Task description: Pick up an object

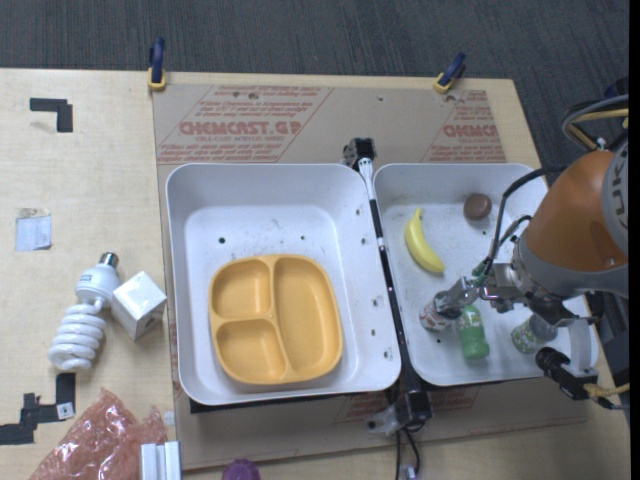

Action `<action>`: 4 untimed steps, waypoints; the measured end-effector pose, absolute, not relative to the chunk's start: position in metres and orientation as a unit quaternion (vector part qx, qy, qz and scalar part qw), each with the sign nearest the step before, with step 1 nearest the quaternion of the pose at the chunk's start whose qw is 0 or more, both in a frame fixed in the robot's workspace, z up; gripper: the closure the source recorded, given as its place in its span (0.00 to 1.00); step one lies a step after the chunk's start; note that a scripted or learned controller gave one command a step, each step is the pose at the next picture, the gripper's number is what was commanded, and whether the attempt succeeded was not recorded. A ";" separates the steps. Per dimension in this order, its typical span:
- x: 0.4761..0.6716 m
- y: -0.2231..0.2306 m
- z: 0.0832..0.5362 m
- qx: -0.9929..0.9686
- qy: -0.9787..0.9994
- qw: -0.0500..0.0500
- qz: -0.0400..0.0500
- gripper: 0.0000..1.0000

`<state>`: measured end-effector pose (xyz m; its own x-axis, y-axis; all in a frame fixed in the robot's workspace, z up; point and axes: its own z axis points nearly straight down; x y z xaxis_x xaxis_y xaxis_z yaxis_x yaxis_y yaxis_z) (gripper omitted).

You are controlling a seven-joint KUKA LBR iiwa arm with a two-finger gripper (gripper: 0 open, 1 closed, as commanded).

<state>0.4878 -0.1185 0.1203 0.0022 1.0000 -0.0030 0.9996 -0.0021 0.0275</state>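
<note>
Seemingly nothing is lifted yet: every object rests on a bin floor, so the pick looks unfinished, by my judgement at the approach or first-grasp stage. Two shallow white plastic bins sit side by side on a brown board. The left bin (190, 208) holds a yellow plastic plate (275, 318) with three smooth, rounded compartments. The right bin (440, 180) holds a curved yellow banana (423, 244) near its middle, a small brown ball (477, 205) at the far side, and a small green bottle (472, 334) near the front edge. The gripper (447, 304), on a grey arm with an orange band, reaches in low from the right, just beside the green bottle and a small pale item with red on it. I cannot tell whether its pincer is open or closed, nor whether it grips anything. Outside the bins, on the left, lie a white spiral light bulb (80, 323) and a small white cube (139, 304).
</note>
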 end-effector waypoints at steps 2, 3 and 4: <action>0.488 -0.118 0.120 0.708 0.706 0.011 0.009 0.00; 0.488 -0.118 0.120 0.708 0.706 0.011 0.009 0.00; 0.492 -0.116 0.134 0.706 0.708 0.011 0.014 1.00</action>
